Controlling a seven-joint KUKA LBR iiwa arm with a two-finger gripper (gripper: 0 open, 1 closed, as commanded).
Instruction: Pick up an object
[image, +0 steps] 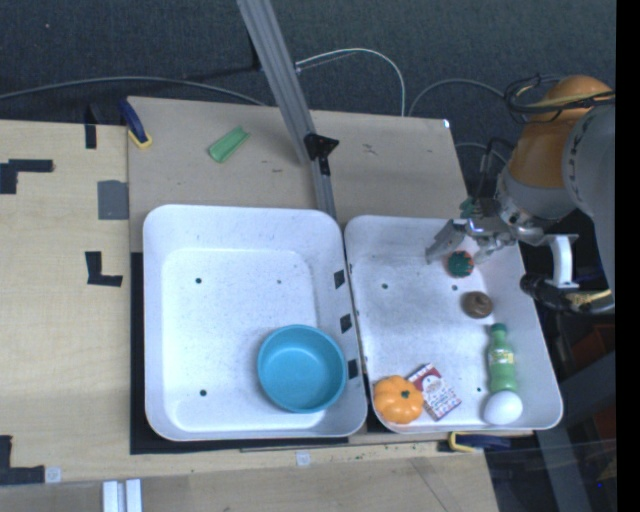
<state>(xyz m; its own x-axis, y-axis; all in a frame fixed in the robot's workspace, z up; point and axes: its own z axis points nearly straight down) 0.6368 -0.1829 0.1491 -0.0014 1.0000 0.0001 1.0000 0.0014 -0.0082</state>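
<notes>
Nearest the camera: orange pumpkin (399, 400), red-and-white packet (436, 391) and white egg (503, 407) along the near edge of the right bin (400, 290). Green bottle (501, 361) and brown lump (477, 304) sit beyond. My target, a small green ball (459, 264), lies at the far right. My gripper (462, 243) hovers over it, fingers apart, likely to straddle it. Blue bowl (301, 368) sits in the left bin (230, 300).

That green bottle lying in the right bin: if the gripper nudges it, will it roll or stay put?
The green bottle lies on its side, so it would probably roll sideways if pushed. It looks like smooth plastic, likely light and a bit slippery. The white ball at its base may block sliding that way.
</notes>
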